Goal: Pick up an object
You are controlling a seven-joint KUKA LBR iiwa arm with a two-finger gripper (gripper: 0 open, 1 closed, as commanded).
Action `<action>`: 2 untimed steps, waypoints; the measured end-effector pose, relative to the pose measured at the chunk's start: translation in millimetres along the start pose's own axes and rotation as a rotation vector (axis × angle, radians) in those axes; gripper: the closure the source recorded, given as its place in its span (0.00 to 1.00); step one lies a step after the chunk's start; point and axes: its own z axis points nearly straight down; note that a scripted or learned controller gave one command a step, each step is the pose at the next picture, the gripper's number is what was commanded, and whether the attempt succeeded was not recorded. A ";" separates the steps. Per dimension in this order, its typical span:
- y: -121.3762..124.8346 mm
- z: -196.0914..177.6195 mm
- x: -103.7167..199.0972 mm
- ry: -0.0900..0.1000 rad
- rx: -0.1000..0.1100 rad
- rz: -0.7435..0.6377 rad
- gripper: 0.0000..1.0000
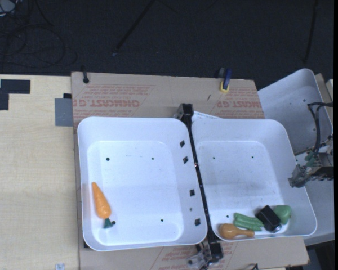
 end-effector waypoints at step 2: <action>62.9 111.8 -0.3 0.000 -0.002 -0.003 0.00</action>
